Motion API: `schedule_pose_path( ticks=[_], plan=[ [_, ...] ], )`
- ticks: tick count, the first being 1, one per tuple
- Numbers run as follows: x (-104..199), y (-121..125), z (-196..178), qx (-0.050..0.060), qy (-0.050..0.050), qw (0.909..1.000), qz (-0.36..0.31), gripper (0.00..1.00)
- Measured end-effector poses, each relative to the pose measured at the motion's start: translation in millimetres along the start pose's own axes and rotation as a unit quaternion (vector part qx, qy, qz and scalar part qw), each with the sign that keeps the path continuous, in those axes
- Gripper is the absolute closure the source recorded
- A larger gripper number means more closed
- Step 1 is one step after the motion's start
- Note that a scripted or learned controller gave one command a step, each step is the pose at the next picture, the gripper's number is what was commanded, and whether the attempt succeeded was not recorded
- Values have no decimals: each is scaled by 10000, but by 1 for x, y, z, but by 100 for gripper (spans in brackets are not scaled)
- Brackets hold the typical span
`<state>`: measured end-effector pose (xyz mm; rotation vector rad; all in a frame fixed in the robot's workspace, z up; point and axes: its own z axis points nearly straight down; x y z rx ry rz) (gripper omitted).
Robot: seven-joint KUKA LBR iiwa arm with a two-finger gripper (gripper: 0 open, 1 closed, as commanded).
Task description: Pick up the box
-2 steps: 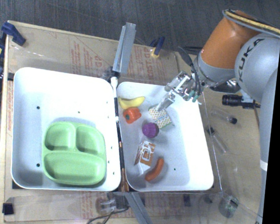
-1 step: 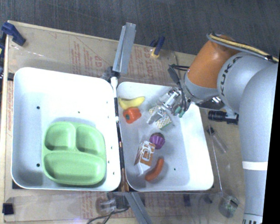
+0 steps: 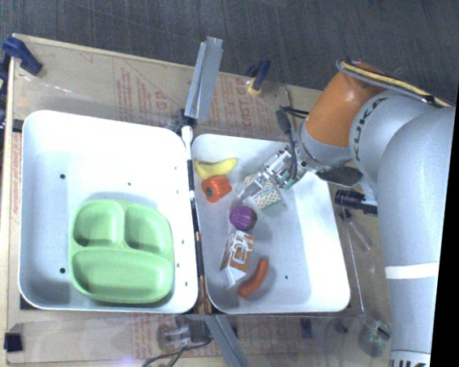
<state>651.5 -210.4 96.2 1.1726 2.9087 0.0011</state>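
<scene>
While metal two-finger gripper (image 3: pixel 264 184) hangs low in right white bin (image 3: pixel 330 271), fingers clamped on small pale patterned box (image 3: pixel 266 196), near purple ball (image 3: pixel 243 217).

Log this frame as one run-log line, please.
gripper: over right bin, at patterned box | grasp: unclear | banana, purple ball nearby | left bin: green tray
</scene>
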Motion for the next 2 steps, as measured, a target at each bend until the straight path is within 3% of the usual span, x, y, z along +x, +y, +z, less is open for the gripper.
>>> schedule_pose_path(
  ticks=[1,2],
  plan=[
    [-2,2,-13,-15,-30,10000,-22,100],
    [113,46,-139,8,15,9996,-283,100]
  ],
)
